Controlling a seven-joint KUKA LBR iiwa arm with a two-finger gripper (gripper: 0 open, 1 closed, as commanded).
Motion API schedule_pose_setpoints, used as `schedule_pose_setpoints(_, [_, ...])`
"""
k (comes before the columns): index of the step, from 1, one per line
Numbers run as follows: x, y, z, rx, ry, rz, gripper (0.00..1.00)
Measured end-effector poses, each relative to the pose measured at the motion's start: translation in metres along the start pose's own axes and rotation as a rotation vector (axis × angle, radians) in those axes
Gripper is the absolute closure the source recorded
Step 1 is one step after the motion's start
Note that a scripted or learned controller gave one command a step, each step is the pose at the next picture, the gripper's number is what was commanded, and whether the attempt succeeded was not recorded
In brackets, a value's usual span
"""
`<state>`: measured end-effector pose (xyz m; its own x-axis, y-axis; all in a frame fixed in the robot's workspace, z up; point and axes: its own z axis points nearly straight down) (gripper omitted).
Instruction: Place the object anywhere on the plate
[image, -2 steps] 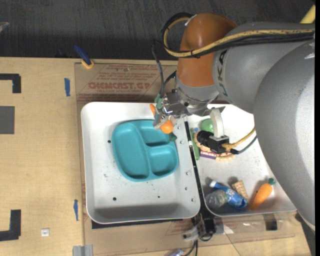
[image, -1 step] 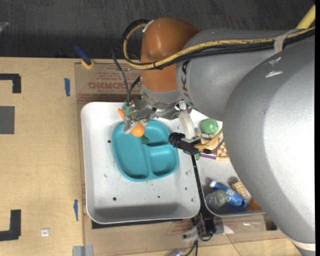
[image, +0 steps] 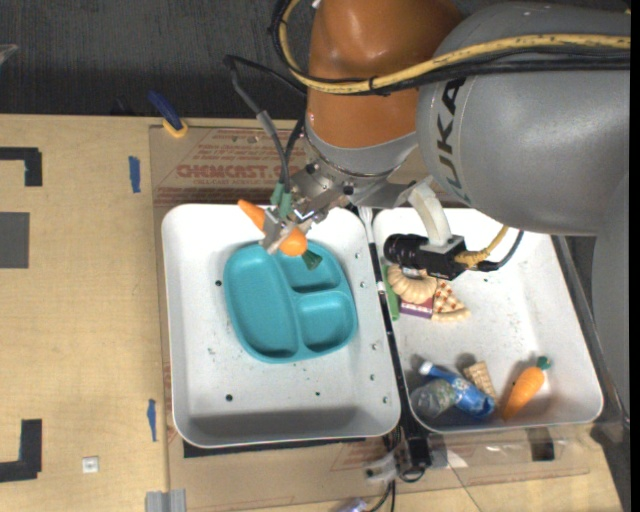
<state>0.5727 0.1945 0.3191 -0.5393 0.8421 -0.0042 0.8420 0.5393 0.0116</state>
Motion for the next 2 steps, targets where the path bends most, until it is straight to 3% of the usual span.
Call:
schedule_pose_setpoints(1, [0.001, -0.001, 0.004, 0.008, 0.002, -0.002, 0.0])
schedule_pose_setpoints(2, [0.028, -0.061, -0.055, 0.007, 0.0, 0.403, 0.0])
